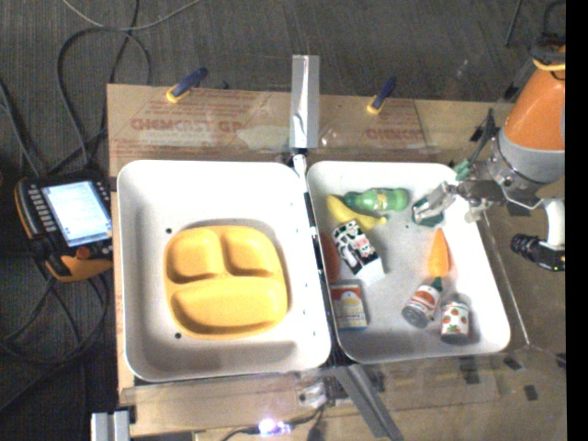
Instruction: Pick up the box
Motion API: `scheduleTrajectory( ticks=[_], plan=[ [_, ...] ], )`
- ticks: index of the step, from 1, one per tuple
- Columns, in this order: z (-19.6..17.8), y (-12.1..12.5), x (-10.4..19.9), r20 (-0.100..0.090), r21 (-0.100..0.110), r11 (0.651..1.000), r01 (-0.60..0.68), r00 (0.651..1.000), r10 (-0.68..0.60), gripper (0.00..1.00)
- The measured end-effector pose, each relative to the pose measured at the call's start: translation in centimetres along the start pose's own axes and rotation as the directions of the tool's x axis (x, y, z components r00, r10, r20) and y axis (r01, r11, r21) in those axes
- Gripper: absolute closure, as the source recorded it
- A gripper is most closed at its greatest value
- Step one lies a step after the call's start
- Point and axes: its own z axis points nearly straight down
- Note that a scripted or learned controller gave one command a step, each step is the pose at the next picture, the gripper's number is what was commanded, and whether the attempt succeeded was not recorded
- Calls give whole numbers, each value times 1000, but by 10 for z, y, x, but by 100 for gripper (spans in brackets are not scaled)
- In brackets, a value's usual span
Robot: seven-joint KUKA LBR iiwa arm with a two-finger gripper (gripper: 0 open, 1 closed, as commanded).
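A small box with a black and white cow-like pattern lies tilted on the floor of the right bin, near its left wall. Just above it are a banana and a green bottle. A carrot and two small cans lie to its right. The hand hovers over the bin's upper right area, apart from the box; whether it is open or closed cannot be told. The left bin holds a yellow divided tray.

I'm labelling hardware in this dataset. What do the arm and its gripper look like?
The arm is bulbous, with an orange band above a pale grey wrist. The gripper is small, silvery grey metal, with a green spot behind it.
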Motion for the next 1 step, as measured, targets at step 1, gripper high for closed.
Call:
scheduleTrajectory(
  ticks=[1],
  plan=[
    [2,-75,4,0,-2,877,480,877,-480,0]
  ],
)
